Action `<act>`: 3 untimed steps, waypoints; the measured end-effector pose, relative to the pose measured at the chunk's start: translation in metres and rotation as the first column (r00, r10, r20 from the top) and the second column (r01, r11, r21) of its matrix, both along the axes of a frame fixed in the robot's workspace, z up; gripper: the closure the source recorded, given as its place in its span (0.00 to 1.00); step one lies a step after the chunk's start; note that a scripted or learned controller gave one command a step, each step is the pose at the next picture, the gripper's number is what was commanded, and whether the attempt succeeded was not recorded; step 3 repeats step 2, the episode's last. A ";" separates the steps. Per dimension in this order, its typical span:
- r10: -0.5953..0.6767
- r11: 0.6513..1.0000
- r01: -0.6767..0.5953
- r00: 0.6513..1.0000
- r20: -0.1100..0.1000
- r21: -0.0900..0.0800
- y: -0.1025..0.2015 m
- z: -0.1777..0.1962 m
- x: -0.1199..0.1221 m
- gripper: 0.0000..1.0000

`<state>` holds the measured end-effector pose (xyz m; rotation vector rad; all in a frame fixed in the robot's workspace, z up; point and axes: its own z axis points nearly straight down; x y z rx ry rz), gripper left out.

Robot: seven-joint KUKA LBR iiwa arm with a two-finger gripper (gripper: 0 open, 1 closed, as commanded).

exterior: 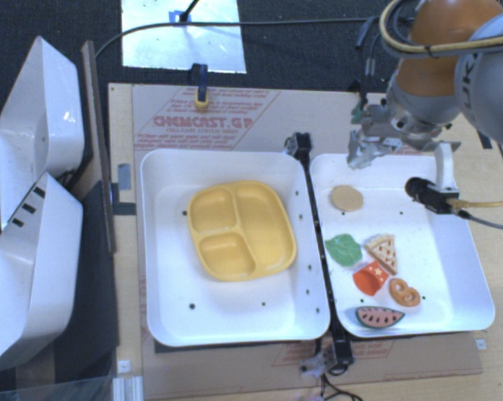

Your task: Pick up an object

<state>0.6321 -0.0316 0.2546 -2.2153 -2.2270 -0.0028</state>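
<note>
Objects for picking lie in two shallow white bins that sit side by side on a pale board (226, 115) with red lettering. Off the board, at the view's left edge, two large white tubs (34, 224) stand tilted, one behind the other.

The left bin (170, 307) carries one thing, and the right bin (462, 261) carries six small toy foods. My arm (495, 78), grey with its orange band, reaches in from the right above the right bin's far side.

A yellow divided plate (241, 229) with three compartments lies flat near the middle of the left bin, turned slightly askew to the bin's walls.

My gripper (360, 155) hangs over the far left corner of the right bin, just beyond the round tan cookie (347, 198) and apart from it. From this angle I cannot tell whether it is set wide or narrow.

Of the small pieces, the watermelon slice (378, 316) lies closest to the bin's near rim. The green leaf piece (343, 249) sits near the bin's left wall, about midway along it, with the pizza slice (383, 251) just to its right. The cookie lies alone toward the far left, well apart from the other five. The red piece (370, 279) sits between the green leaf piece and the watermelon slice, just below the pizza slice. The pretzel (404, 292) lies just right of the red piece.
</note>
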 end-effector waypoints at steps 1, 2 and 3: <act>0.000 1.000 0.000 1.000 -0.001 -0.001 0.054 -0.017 0.000 1.00; -0.001 1.000 0.001 1.000 0.000 0.000 0.101 -0.013 0.004 1.00; -0.001 1.000 0.001 1.000 0.000 0.000 0.101 -0.013 0.004 1.00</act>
